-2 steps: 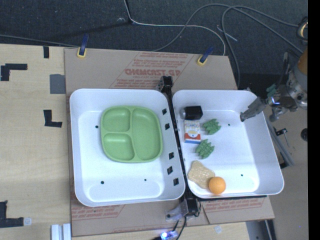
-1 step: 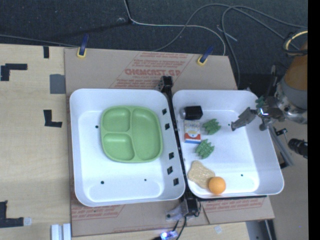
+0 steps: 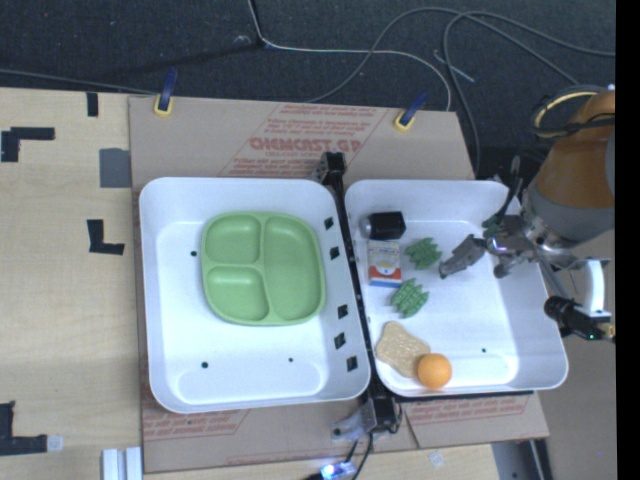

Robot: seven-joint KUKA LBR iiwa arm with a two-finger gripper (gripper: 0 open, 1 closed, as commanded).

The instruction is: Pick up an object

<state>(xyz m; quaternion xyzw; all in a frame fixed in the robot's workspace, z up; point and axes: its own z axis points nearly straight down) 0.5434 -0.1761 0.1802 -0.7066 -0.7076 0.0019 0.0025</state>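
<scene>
Red print on the cardboard sheet (image 3: 300, 133) under the bins reads roughly "CHEMCAST GP".

Dark carpet (image 3: 120, 18) behind bench; loose cables (image 3: 400, 38) across it; wooden benchtop (image 3: 60, 298); cardboard sheet (image 3: 300, 138) clamped on top

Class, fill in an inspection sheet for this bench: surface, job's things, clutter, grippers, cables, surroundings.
Surface: two white bins side by side, left bin, right bin, on cardboard.
Job's things: in the right bin, an orange ball, a tan sponge, two green toys, a small carton, a dark can.
Clutter: green divided plate in the left bin.
Grippers: gripper over the right bin, holding nothing.
Cables: grey cables behind the bench.
Surroundings: wooden bench top, dark floor.
</scene>
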